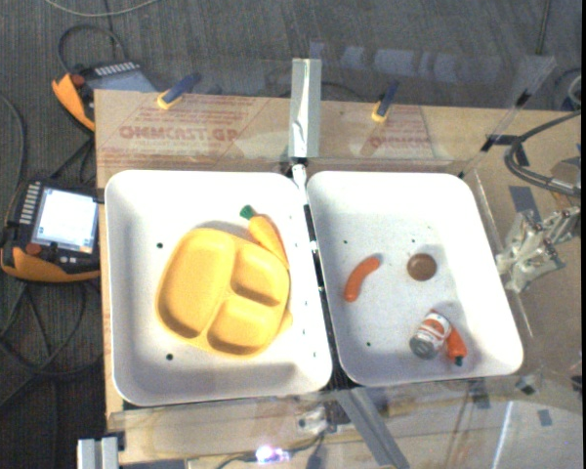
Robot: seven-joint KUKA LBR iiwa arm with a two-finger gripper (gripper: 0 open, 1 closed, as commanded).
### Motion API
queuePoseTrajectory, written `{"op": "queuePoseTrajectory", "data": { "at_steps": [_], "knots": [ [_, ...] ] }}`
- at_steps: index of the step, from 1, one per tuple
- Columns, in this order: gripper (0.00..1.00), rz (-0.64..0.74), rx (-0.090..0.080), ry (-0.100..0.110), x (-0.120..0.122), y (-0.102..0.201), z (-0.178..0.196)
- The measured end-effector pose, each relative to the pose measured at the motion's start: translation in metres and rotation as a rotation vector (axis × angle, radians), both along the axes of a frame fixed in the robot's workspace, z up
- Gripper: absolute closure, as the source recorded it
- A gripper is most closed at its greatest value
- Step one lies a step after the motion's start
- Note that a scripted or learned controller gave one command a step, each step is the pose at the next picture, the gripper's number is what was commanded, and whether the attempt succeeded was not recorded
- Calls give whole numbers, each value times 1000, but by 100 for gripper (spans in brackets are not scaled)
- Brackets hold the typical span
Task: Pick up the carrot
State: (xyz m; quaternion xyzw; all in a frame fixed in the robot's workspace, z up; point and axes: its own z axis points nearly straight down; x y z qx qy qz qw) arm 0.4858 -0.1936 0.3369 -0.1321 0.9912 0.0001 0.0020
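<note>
Right, pre-grasp step: carrot lies in the left bin, touching the yellow divided tray at its upper right edge. Gripper state: cannot tell. Next move: reach across, descend beside the tray rim

Left bin: white plastic, smooth, slight sheen. Right bin: same white smooth plastic. Yellow divided tray: glossy moulded plastic, soft highlights. Carrot: orange plastic look, smooth, green top. Sausage: orange-red, smooth, faintly shiny. Can: metal look, paper-like printed label, shiny end. Brown disc: matt. Bench: tan board, wood or cardboard look, matt, red print. Upright post: brushed metal. Floor: grey carpet, rough weave.
</note>
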Motion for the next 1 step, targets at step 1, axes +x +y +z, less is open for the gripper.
{"op": "queuePoseTrajectory", "data": {
  "at_steps": [1],
  "knots": [
    [100,577,-1,-2,9,-14,98]
  ]
}}
